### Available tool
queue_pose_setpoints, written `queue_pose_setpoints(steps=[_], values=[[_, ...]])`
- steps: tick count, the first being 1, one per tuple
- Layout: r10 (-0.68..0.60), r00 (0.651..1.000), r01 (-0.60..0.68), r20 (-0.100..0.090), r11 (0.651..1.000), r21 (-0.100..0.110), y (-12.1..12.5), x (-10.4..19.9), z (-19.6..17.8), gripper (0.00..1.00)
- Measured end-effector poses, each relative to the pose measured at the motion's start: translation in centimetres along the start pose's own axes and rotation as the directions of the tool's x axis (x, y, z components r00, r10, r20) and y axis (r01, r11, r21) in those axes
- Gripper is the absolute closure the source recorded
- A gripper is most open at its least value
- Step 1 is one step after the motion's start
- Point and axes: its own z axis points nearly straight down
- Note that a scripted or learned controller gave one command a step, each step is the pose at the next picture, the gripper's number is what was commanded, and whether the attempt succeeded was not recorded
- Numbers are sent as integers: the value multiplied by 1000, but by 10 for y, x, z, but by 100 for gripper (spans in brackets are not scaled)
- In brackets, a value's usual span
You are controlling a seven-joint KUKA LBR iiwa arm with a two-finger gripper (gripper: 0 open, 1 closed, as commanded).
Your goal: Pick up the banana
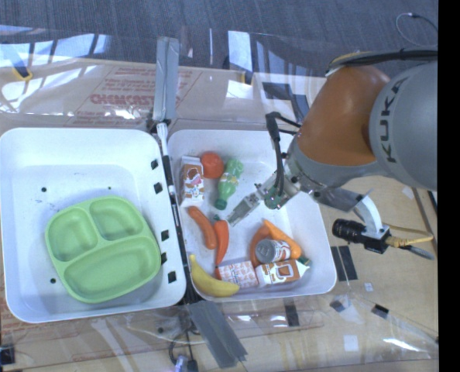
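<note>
Banana not picked yet; claw is in the right bin, short of it.

Banana [211, 283] lies untouched at the front-left corner of the right bin [320, 239], against the left wall, just beside a small carton [238, 273] and in front of two carrots [211, 232]. Claw [244, 205] sits mid-bin near the green bottle [227, 182], fingers spread, nothing between them. It's well apart from the banana, with the carrots in between. Left bin [21, 208] holds the green divided tray [103, 247], not involved. Progress as I read it: approach only, no grasp, no lift. Left to do: shift the claw toward the front-left corner, line up across the banana, descend, close, lift. Wall and carton crowd the banana, so finger clearance looks tight.
</note>
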Motion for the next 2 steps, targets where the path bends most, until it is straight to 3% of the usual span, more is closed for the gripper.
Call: queue_pose_setpoints(steps=[1, 2], values=[[-38, 999, 38, -3, 999, 1, -37, 18, 114, 0], [-428, 904, 428, 15, 904, -7, -27, 22, 126, 0]])
